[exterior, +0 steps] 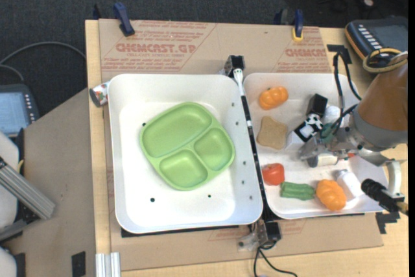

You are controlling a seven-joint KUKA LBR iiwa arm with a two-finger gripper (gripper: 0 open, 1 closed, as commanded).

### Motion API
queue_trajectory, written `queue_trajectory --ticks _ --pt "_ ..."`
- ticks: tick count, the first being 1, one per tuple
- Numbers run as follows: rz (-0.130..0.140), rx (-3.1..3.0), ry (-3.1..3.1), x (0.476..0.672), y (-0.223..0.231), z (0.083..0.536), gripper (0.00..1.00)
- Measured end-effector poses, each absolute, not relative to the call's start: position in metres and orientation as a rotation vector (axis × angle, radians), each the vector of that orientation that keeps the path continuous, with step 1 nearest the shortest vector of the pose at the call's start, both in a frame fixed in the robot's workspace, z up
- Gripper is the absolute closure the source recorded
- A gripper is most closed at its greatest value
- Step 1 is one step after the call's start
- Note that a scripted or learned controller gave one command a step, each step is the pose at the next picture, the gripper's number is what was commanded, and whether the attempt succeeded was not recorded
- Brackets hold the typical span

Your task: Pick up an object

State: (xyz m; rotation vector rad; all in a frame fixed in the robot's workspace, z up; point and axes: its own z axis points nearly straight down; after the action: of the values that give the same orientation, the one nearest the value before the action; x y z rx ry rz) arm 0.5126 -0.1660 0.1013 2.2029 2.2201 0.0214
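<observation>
My gripper point(317, 154) hangs low over the middle of the right bin point(292, 82), reaching in from the right under the arm's orange band. A black and white toy point(314, 119) lies just up and left of it. A tan bread slice point(272, 133) sits to its left. An orange pumpkin-like piece point(273, 97) rests near the bin's back. Along the front lie a red tomato point(273, 173), a green vegetable point(297, 190), an orange fruit point(331, 195) and a small white item point(346, 181).
The left bin point(130, 191) holds a green divided plate point(187, 145). A black divider strip point(246, 126) runs between the bins. Cables and the arm's body crowd the right bin's right side.
</observation>
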Motion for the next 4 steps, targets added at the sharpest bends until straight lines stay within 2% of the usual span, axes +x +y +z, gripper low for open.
queue_trajectory --ticks 1,2,3,4 --pt "0.006 2.211 2.225 0.573 -0.153 0.085 0.00" --pt "-0.088 2.244 2.257 0.646 -0.141 0.081 0.00" --pt "0.007 2.219 2.245 0.628 -0.165 0.084 0.00" --pt "0.003 2.220 2.218 0.574 -0.176 0.159 0.00"
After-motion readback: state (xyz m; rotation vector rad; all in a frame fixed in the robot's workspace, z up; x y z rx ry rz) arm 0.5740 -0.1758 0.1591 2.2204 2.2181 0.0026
